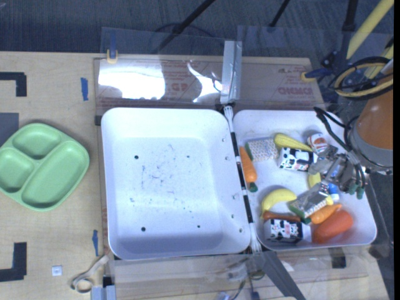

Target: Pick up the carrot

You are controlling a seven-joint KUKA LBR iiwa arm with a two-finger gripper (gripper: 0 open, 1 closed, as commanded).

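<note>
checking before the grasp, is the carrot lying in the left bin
No, the carrot lies in the right bin, along its left wall, next to the divider between the two bins.

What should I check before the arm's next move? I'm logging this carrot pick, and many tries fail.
1. Carrot located: ok. The carrot lies in the right bin, along its left wall.
2. Carrot free of clutter: ok. Nothing lies on it; the mesh sponge sits just beside its upper end.
3. Hand over the carrot: not ok. The hand is lower right of it, among the yellow banana and an orange pepper.
4. Carrot between the fingers: not ok.
5. Fingers open: cannot tell.
6. Room by the wall: cannot tell.
</note>
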